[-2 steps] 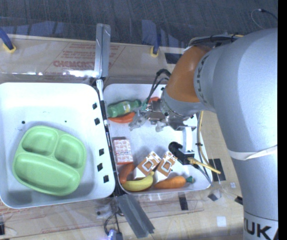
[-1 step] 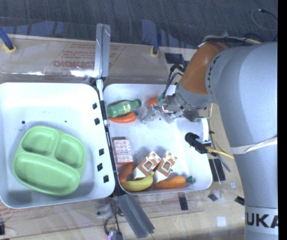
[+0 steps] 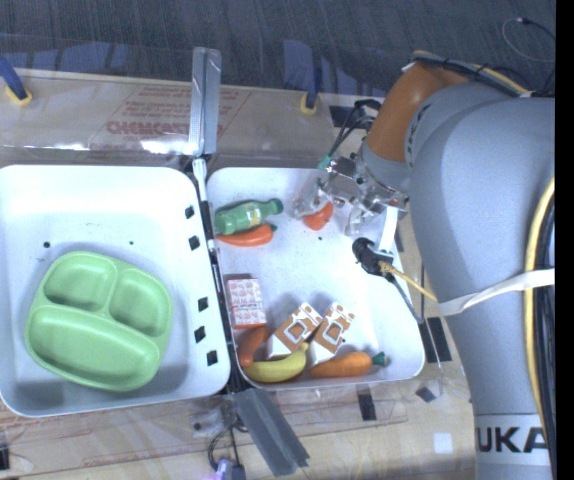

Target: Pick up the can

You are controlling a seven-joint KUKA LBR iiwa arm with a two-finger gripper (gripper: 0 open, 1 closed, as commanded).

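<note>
Hanging near the right bin's (image 3: 407, 318) far rim, the pincer (image 3: 319, 208) grips a small orange-red object (image 3: 317, 218).

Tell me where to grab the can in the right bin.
Take the can around its middle, from straight above. It seems to lie flat, with bare floor on its right; the bin wall crowds its left.
</note>
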